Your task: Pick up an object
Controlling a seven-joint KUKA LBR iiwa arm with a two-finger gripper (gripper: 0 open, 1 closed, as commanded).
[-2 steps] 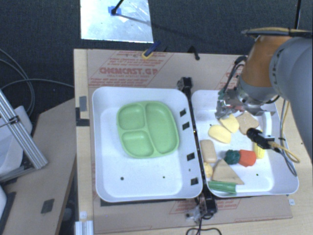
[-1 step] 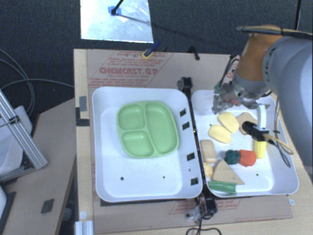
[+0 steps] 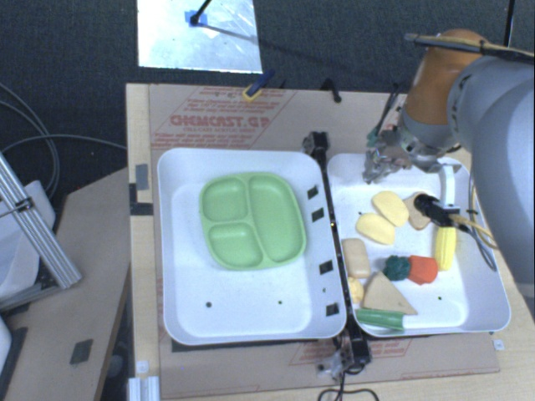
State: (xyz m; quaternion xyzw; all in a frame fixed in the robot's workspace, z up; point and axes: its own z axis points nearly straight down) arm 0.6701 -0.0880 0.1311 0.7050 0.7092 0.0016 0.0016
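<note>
My gripper [image 3: 378, 167] hangs over the far left corner of the right bin [image 3: 493, 303], with the grey arm and its orange band rising behind it. Just in front of it lie two pale yellow oval pieces [image 3: 389, 207] [image 3: 375, 229]. A tan piece [image 3: 415, 213] sits to their right. Nothing shows in the gripper's grasp.
The right bin also holds a corn cob [image 3: 445, 248], a red piece [image 3: 424, 270], a dark green piece [image 3: 397, 266], a tan wedge [image 3: 386, 295], a green stick [image 3: 380, 317] and a beige block [image 3: 356, 257]. A green divided plate [image 3: 251, 220] lies in the left bin [image 3: 184, 307].
</note>
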